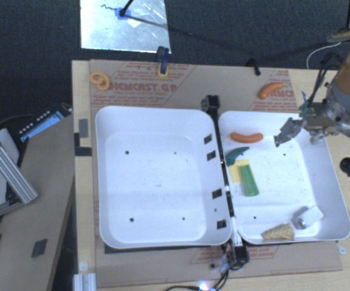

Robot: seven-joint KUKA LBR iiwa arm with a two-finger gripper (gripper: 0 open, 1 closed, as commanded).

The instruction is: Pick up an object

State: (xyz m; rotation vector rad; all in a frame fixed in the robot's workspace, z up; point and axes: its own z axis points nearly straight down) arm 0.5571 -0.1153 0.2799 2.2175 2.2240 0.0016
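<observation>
The right white bin (pixel 335 180) holds several objects. An orange sausage (pixel 246 137) lies near its back left, with a teal piece (pixel 236 154) just in front of it. A yellow block (pixel 236 173) and a green block (pixel 249 181) lie side by side below that. A tan wedge (pixel 278 231) and a grey-white piece (pixel 306 216) rest near the front edge. My gripper (pixel 300 136) hovers over the back right of this bin, right of the sausage. Its fingers (pixel 283 137) stand apart and open, with nothing between them.
The left white bin (pixel 111 126) sits beside the right one. On the cardboard behind the bins lie a second orange sausage (pixel 270 90), a pretzel-like ring (pixel 99 80) and a yellow-blue clamp (pixel 162 62). Black latches (pixel 212 105) run along the divide.
</observation>
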